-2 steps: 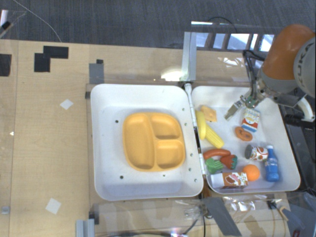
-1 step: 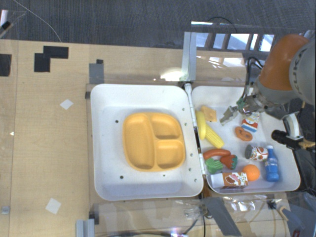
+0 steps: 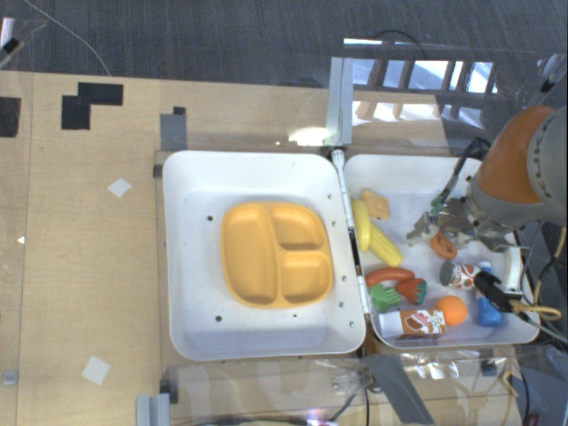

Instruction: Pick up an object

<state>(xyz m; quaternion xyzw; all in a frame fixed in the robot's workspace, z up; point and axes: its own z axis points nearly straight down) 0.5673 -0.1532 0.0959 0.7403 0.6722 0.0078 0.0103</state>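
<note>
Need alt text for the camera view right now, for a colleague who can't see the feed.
The grey arm reaches from the right over the right bin, its gripper above a heap of toy food: corn, an orange, a juice carton. The left bin holds a yellow divided tray.

A yellow divided tray (image 3: 275,254) lay in the middle of the left white bin (image 3: 191,264). The wooden bench (image 3: 80,264) around it carried black square markers (image 3: 89,103), and a grey carpeted floor (image 3: 222,16) ran beyond its far edge.
</note>
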